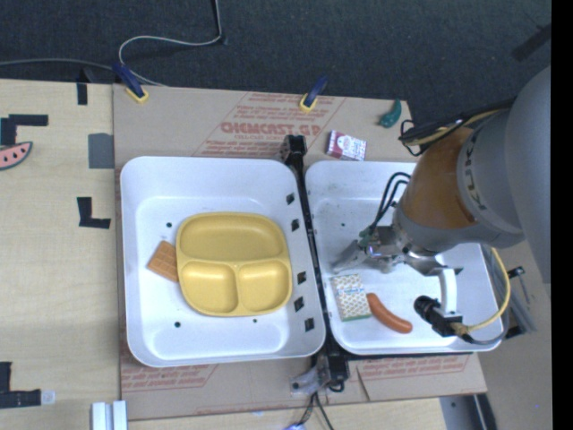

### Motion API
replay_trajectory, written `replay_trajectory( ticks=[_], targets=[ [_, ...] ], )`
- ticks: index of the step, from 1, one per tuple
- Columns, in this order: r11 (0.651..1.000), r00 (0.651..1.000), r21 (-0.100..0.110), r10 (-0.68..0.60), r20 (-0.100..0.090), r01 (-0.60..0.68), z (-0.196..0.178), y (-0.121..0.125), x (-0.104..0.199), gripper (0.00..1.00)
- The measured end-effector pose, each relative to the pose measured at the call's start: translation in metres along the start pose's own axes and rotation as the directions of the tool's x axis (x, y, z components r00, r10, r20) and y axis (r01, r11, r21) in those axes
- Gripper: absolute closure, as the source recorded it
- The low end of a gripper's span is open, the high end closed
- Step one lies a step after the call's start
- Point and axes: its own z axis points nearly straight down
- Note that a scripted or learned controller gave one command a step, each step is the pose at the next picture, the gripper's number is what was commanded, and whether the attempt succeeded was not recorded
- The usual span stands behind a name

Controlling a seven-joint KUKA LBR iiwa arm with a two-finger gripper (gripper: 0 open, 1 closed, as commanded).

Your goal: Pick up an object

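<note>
My gripper (362, 253) hangs low in the right bin (333, 186), near its left-centre, with the grey and orange arm reaching in from the right. Just below it lies a small white packet with a green pattern (351, 296). An orange-red sausage (390, 313) lies to the packet's right, near the bin's front wall. Nothing shows in the gripper's grasp. In the left bin (143, 195) sits a yellow divided plate (235, 262), and a flat brown cracker-like piece (163, 260) pokes out from under its left edge.
A black divider (303, 231) runs between the bins. Behind the right bin, a small red-and-white box (345, 145) and a teal item (390, 113) lie on the cardboard. Two yellow clips (134, 86) (313, 97) hold the cardboard's back edge. A black cable connector (430, 313) hangs by the sausage.
</note>
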Motion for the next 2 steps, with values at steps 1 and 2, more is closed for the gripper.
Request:
replay_trajectory(
  ticks=[1, 2],
  targets=[
    [1.0, 1.0, 0.003, 0.0, 0.0, 0.0, 0.0014, 0.0593, -0.001, 0.0],
    [1.0, 1.0, 0.004, 0.001, 0.001, -0.001, -0.0081, 0.0591, -0.0017, 1.0]
  ],
)
